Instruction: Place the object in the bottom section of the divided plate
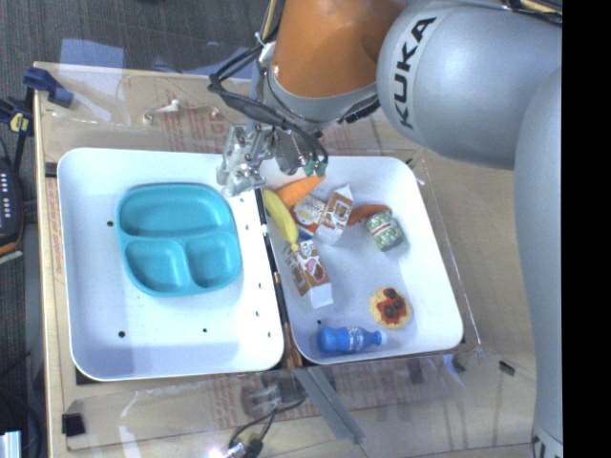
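The gripper [243, 165] is seen over the seam between the two bins, at their far edge. Whether anything is held cannot be told. The plate [179, 237] lies in the left bin [86, 342], kept bare for delivery. Candidate objects (banana [281, 218], carton [310, 270], bottle [349, 340]) are clustered in the right bin [434, 294], within reach.

One fixed camera looks down at a slant from above the tabletop [95, 93]. Both shallow white plastic bins [86, 256] fit in frame, fairly near.
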`<state>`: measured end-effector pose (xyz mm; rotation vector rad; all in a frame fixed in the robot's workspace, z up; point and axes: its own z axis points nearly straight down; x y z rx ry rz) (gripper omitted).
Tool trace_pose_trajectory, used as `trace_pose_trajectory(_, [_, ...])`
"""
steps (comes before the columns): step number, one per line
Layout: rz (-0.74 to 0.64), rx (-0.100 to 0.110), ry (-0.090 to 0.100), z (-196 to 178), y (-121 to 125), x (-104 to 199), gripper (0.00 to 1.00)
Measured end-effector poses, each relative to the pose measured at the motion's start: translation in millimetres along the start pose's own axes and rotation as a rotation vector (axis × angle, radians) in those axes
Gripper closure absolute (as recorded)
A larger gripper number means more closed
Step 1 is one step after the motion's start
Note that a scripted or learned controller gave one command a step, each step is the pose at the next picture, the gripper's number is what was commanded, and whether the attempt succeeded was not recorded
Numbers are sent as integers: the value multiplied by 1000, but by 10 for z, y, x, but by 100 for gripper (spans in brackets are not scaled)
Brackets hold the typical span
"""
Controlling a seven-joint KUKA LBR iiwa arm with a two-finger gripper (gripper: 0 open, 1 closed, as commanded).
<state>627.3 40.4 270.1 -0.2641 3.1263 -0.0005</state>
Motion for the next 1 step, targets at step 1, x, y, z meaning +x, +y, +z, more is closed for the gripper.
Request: trace_pose_trajectory(1, [-42,0,1,-306,-298,-3,100])
